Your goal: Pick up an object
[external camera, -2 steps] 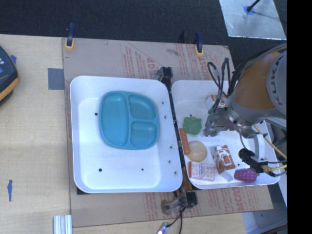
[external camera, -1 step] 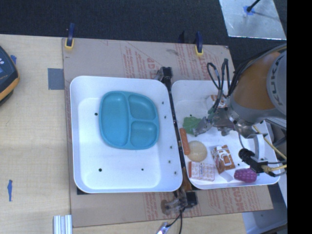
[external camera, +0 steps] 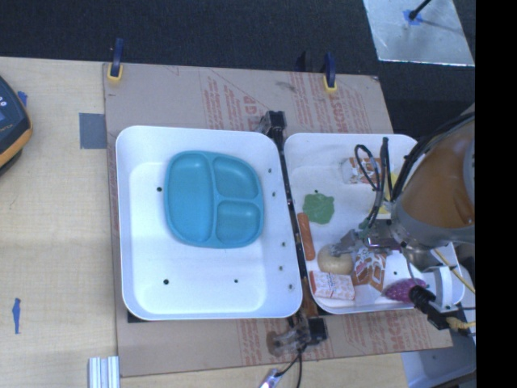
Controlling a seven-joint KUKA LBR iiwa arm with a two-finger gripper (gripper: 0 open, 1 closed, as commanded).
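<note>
In the right bin point(external camera: 339, 145), your gripper point(external camera: 355, 242) hangs low over a cluster of small items, and whether its fingers stand apart or together cannot be told from this slant. Just beside the fingertips lies a pale yellow potato-shaped object point(external camera: 333, 259), touching or nearly touching them. On its other side, a printed white-and-red packet point(external camera: 332, 285) lies flat. Next to the fingers on the arm's side sits a brown-and-white packet point(external camera: 371, 270), with a purple object point(external camera: 401, 289) beyond it. Farther from the fingers, a green toy point(external camera: 318, 207) rests near an orange stick point(external camera: 305, 235) along the bin's wall. Well apart, you see the left bin point(external camera: 145, 289) bearing a blue divided plate point(external camera: 214, 199).
</note>
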